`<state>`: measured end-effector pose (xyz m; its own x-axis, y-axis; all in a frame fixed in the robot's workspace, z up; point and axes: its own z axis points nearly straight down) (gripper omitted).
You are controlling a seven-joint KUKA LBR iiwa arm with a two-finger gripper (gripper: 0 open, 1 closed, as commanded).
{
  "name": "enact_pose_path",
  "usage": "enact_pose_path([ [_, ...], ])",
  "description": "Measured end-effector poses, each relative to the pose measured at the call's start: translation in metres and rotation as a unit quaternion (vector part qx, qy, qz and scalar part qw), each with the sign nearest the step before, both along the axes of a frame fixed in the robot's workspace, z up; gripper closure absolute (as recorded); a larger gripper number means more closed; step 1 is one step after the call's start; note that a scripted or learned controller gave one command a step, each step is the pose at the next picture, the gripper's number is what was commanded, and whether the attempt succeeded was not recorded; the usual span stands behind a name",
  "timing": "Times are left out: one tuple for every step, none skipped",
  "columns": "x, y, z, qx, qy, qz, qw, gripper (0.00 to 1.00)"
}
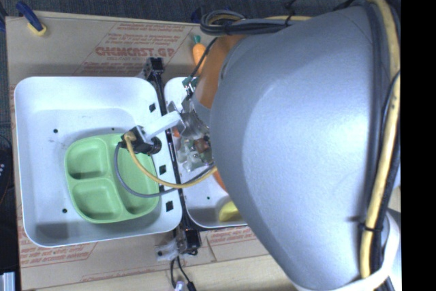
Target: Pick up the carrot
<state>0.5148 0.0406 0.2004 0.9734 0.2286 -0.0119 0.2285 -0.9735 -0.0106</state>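
Grey arm (306, 133) w/ orange band reaches in from the right and covers most of the right-hand bin (204, 220). Its gripper (191, 143) hangs low over that bin's left side, next to the divide btwn the two bins. How wide the gripper stands can't be told from this angle, and nothing is seen held in it.

Carrot (197, 54), a small orange piece w/ a greenish tip, appears at the far side, just beyond the right-hand bin's far rim and close against the arm's orange band. It's partly hidden, and whether it touches the arm can't be told.

An orange sliver (218, 179) and a yellow item (228, 212) peek out under the arm in the right-hand bin; what they are is unclear.

Left-hand bin (34, 146) holds a green divided tray (102, 194), lying flat toward its near-right corner.

Both bins sit on a cardboard-covered surface (102, 51) w/ red print. A blue-and-yellow clamp (30, 18) sits at its far-left corner.
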Motion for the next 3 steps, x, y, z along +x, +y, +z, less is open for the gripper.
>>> enact_pose_path([
  [0.0, 0.001, 0.009, 0.0016, 0.003, 0.005, 1.0, 1.0],
  [-0.025, -0.027, 0.012, -0.0002, -0.004, 0.222, 0.9751, 1.0],
  [-0.024, -0.026, 0.022, 0.0015, -0.003, 0.225, 0.9744, 1.0],
])
